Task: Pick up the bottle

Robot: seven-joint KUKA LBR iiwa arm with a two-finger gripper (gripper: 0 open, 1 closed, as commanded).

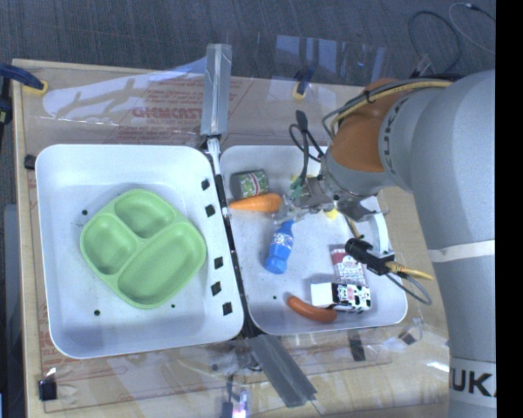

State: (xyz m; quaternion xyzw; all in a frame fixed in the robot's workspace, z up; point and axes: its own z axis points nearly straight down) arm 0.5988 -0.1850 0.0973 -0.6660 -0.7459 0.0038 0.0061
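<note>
A: Bottle first: where does it lie?

B: Small blue plastic bottle (280, 246) with a pale cap, lying on its side near the middle of the right shallow white bin (253, 312), cap end pointing up toward the far side of the bin.

A: What sits closest to it?

B: Just beyond the cap, an orange carrot-shaped toy (255, 203) lies crosswise, close to the bottle but apart from it. Behind the carrot, a small dark green can (250, 182) lies on its side near the far wall.

A: And the tool?

B: The tool (311, 196) hangs over the far part of the same bin, to the right of the carrot and beyond the bottle, not touching the bottle. Cables and the wrist clutter it, so whether it is spread or pressed together I cannot tell.

A: Anything else in that bin?

B: A red sausage-shaped toy (310, 308) near the front wall, and touching its right end a small printed carton in black, white and red (350, 287).

A: The other bin?

B: The left white bin (52, 259) holds a light green three-compartment plastic plate (143, 248), well apart from the bottle. Both bins rest on the wooden counter (26, 111) under clear sheeting.
</note>
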